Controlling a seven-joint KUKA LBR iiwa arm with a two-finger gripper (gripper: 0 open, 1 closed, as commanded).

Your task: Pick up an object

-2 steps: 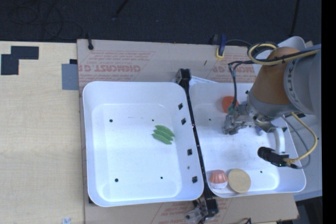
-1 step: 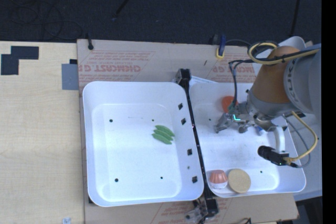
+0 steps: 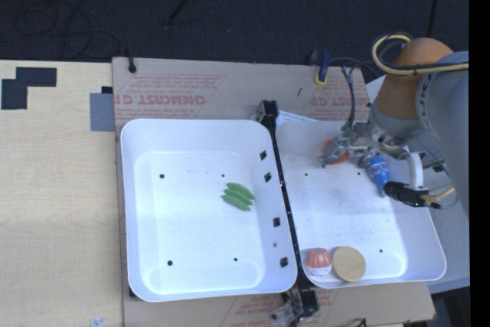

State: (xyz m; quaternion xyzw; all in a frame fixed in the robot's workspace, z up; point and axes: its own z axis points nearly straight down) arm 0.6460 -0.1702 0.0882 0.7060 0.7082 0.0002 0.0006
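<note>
A green pea pod (image 3: 238, 196) lies near the middle of the left bin (image 3: 145, 165). In the right bin (image 3: 413, 241), a tan round disc (image 3: 349, 263) and a small pink-and-white object (image 3: 318, 261) sit side by side at the near edge. My gripper (image 3: 334, 155) is low over the far part of the right bin, pointing left, well away from those two objects. Something reddish shows at its tip, too small to identify. The grey arm with its orange band (image 3: 406, 80) reaches in from the right.
A black divider (image 3: 277, 188) runs between the two bins. Cables and a blue fitting (image 3: 376, 169) hang off the wrist over the right bin's far right side. The bins rest on a cardboard sheet (image 3: 191, 92).
</note>
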